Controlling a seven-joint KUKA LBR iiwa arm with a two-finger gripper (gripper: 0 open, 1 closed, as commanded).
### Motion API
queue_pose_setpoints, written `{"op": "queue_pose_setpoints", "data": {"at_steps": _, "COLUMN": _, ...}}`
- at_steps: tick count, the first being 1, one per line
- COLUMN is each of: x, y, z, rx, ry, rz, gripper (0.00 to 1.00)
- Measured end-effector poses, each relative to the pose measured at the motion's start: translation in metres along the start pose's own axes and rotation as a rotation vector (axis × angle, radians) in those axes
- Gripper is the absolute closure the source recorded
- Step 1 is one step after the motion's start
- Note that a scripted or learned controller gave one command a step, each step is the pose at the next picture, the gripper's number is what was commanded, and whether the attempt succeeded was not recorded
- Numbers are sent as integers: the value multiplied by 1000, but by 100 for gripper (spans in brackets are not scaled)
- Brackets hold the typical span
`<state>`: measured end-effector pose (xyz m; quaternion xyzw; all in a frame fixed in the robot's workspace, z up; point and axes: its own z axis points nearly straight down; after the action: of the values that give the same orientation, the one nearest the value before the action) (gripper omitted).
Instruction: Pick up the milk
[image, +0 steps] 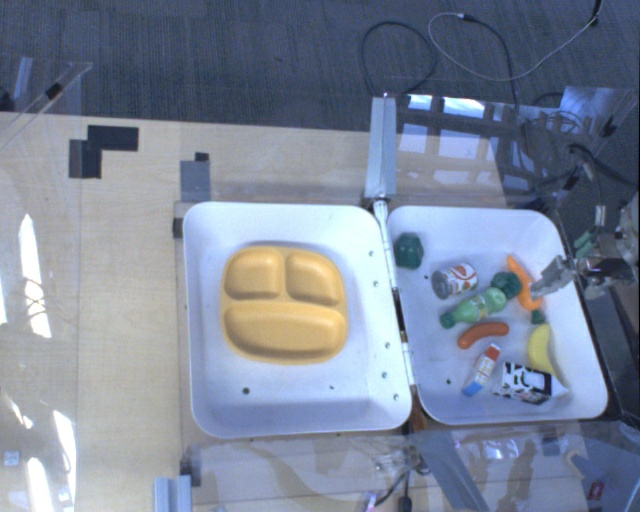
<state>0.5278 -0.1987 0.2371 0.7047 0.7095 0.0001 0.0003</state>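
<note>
Hovering at the right bin's (575, 240) right edge, gripper (556, 272), fingers unreadable, should drop squarely over the milk (526, 383) near corner, avoiding the banana (540, 348).

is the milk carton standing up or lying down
Lying down: the milk carton rests flat on its side at the near edge of the right bin.

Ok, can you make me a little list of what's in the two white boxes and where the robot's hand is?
left bin: yellow divided tray
right bin: milk carton, can, green bottle, sausage, banana, carrot, tube, dark green piece
milk carton: black-and-white, lying near the front edge, beside the banana
can: on its side, left of the green bottle
sausage: below the bottle
tool: at the right bin's right side, by the carrot
</note>
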Motion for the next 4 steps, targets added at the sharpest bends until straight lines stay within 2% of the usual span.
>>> {"op": "queue_pose_setpoints", "data": {"at_steps": 1, "x": 40, "y": 81, "z": 55, "rx": -1, "ry": 0, "rz": 226, "gripper": 0}}
{"op": "queue_pose_setpoints", "data": {"at_steps": 2, "x": 78, "y": 94, "z": 124, "rx": -4, "ry": 0, "rz": 225, "gripper": 0}}
{"op": "queue_pose_setpoints", "data": {"at_steps": 3, "x": 86, "y": 52, "z": 149, "rx": -10, "ry": 0, "rz": 137, "gripper": 0}}
{"op": "queue_pose_setpoints", "data": {"at_steps": 4, "x": 87, "y": 55, "z": 138, "rx": -14, "ry": 1, "rz": 135, "gripper": 100}}
